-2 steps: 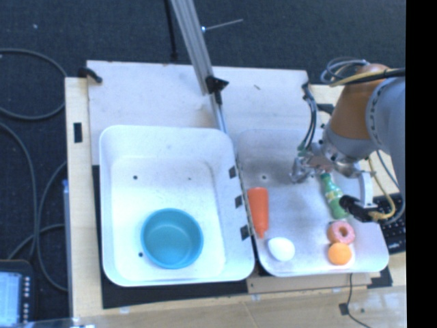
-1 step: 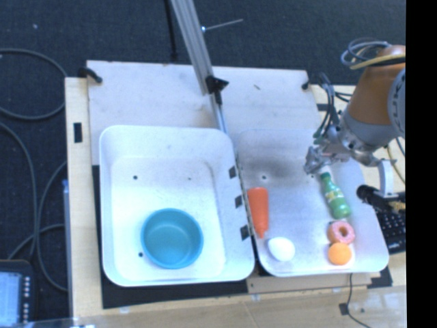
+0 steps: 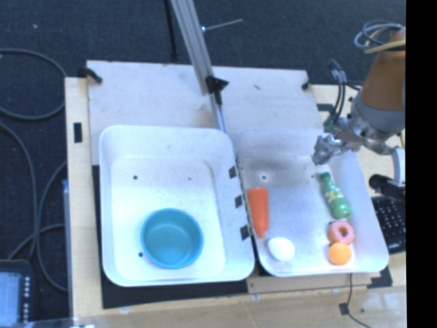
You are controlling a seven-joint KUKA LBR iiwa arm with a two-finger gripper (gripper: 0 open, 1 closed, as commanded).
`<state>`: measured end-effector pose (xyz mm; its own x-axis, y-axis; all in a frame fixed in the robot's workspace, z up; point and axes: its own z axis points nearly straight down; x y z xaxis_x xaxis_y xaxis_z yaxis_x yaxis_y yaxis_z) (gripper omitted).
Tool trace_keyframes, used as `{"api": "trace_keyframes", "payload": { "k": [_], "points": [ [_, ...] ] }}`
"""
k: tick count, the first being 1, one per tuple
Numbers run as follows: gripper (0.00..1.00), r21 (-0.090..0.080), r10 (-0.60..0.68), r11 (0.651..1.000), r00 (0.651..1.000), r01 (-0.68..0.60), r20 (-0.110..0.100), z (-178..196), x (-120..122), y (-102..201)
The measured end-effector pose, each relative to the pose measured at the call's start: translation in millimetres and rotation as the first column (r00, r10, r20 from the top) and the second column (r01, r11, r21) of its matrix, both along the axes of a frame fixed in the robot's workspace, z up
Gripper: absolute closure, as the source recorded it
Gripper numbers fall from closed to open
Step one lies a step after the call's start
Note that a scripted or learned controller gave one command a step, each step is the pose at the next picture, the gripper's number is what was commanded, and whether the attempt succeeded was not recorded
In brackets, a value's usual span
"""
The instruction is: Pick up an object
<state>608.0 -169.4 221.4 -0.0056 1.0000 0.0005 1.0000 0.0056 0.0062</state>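
Nearest the camera, along the front wall of the right bin (image 3: 382,251), lay a white egg-shaped object (image 3: 280,249) and, toward the bin's right corner, an orange ball (image 3: 340,253) touching a pink-frosted doughnut (image 3: 341,232) just behind it. A green bottle (image 3: 334,196) lay on its side behind the doughnut, its cap end pointing toward the far wall, with a pale label whose print was too small to read. An orange carrot-shaped piece (image 3: 258,210) rested lengthwise against the bin's left wall, just behind the egg-shaped object. In the left bin (image 3: 116,149), a blue bowl (image 3: 171,238) sat upright near the front, well apart from everything else. The hand (image 3: 322,150) hung over the far right part of the right bin, just behind the green bottle's cap end, on the grey arm (image 3: 382,94) reaching in from the right; whether it was spread or closed could not be told, and nothing showed held in it. A slanted metal rail (image 3: 194,36) crossed the pale tabletop (image 3: 150,94) from the rear down to the seam between the two bins. Black cables (image 3: 27,108) looped over the dark floor at the left, and a keyboard (image 3: 390,217) lay at the right edge. No readable writing appeared anywhere.
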Motion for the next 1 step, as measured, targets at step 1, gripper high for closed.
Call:
{"api": "trace_keyframes", "payload": {
  "k": [1],
  "points": [
    [1.00, -0.001, 0.002, 1.000, 1.000, -0.002, 0.003, 57.1, 1.7, -1.0]
  ]
}}
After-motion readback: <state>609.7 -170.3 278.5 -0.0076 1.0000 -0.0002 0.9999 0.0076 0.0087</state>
